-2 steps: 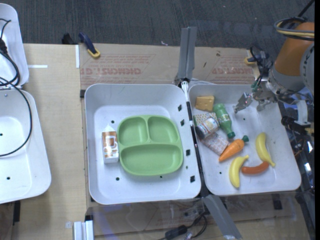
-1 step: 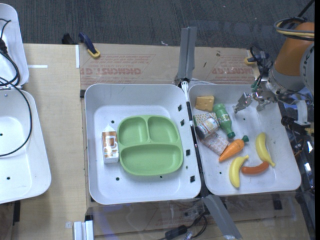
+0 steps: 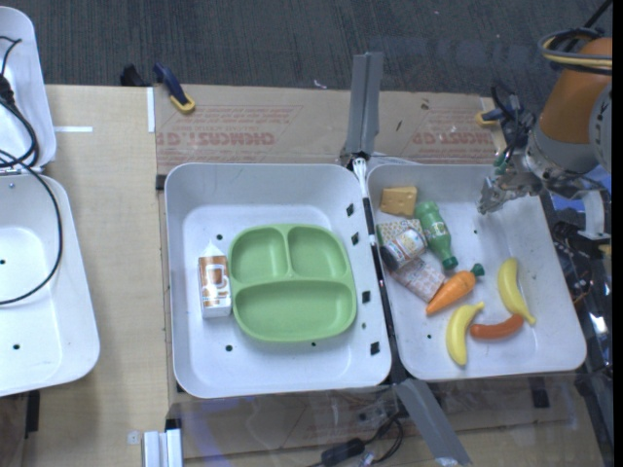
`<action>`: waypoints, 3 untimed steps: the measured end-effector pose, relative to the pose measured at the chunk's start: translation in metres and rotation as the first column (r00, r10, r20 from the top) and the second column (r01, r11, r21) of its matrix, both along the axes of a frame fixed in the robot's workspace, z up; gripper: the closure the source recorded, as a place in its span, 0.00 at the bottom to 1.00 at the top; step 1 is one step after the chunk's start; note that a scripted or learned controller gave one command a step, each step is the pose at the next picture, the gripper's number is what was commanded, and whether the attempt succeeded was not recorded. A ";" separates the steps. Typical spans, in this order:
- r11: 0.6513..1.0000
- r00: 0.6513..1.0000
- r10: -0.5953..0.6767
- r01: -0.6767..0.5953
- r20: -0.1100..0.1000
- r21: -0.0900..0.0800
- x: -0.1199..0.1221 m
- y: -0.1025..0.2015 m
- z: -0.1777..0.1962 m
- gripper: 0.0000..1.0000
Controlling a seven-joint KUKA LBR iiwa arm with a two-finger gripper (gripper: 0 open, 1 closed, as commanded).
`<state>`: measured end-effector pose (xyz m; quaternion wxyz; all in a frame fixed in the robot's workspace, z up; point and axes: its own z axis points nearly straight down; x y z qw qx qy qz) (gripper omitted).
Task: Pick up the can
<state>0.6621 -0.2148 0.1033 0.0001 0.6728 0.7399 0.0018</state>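
Floor: dark grey carpet [image 3: 292, 17] beyond the bench.
Bench: pale wooden top [image 3: 107, 134], brown printed cardboard sheet [image 3: 253, 129] on it.

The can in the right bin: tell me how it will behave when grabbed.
The can lies on its side, so it may roll if nudged. It sits wedged between the green bottle and a packet, probably leaving the pincer little room. Its smooth round wall may slip.

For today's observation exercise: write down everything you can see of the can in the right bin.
The can is small, with a patterned printed wrap and a dark, shiny-rimmed end facing the lower left. It lies on its side at the left of the right bin, close to the wall, tilted diagonally. The green bottle lies against its right; a patterned packet sits just below.
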 end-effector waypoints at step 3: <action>1.000 1.000 -0.030 0.030 0.002 -0.005 -0.002 0.040 -0.009 0.00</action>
